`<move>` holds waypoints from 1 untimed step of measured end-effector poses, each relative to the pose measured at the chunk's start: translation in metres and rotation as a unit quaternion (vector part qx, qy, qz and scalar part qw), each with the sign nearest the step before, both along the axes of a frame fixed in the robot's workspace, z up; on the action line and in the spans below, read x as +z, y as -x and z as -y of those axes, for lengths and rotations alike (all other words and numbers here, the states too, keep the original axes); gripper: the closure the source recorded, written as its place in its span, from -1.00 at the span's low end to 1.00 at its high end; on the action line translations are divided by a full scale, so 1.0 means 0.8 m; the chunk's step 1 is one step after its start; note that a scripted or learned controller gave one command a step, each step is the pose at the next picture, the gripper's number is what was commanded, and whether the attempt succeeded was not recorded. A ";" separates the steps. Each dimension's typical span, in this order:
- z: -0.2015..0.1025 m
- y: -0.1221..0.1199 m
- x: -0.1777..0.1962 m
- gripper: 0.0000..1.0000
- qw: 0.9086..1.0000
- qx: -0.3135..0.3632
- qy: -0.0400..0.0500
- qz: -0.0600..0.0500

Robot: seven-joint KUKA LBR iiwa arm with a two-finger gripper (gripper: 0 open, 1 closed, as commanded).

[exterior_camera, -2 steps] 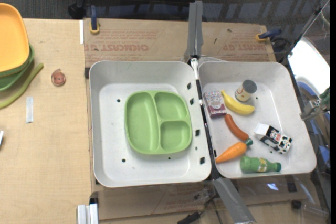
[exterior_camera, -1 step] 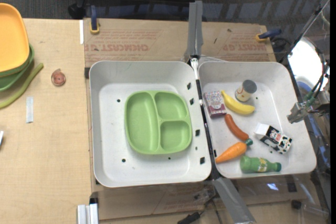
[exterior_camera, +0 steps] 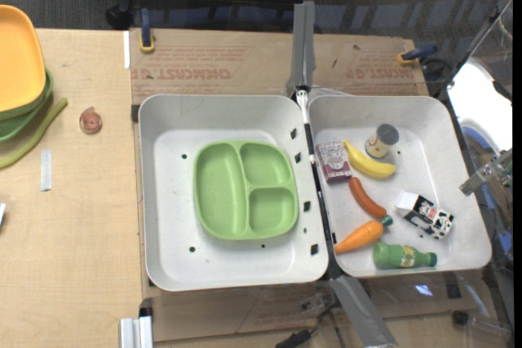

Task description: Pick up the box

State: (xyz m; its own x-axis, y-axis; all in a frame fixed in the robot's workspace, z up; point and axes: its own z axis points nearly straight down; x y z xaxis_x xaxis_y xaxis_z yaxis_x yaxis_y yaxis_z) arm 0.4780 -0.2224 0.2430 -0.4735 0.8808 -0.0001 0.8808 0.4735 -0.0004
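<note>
Two shallow white bins sit side by side on a wooden bench, seen from above at a slant. The left bin holds a green divided plate. The right bin holds the box, a small pink and white carton lying flat near the bin's left wall, just beside a banana. Also there: a small round tin, a red sausage, a carrot, a green bottle and a little black-and-white cow-patterned carton (possibly a toy milk carton).

The task looks not yet begun: the box rests untouched in the bin, so reaching, gripping and lifting are all left. A metal part at the right edge may belong to the arm; whether the gripper is open or closed cannot be told.

Upside-down red print on the cardboard behind the bins seems to read "CHEMCAST GP". The box's own label is too small to read.
</note>
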 end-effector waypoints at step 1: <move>-0.040 0.000 -0.008 1.00 1.000 -0.006 0.000 0.000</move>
State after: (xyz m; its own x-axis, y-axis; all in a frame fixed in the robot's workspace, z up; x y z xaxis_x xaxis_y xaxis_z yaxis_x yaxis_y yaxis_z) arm 0.4783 -0.1908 0.2366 -0.4635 0.8861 0.0002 0.8861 0.4635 -0.0008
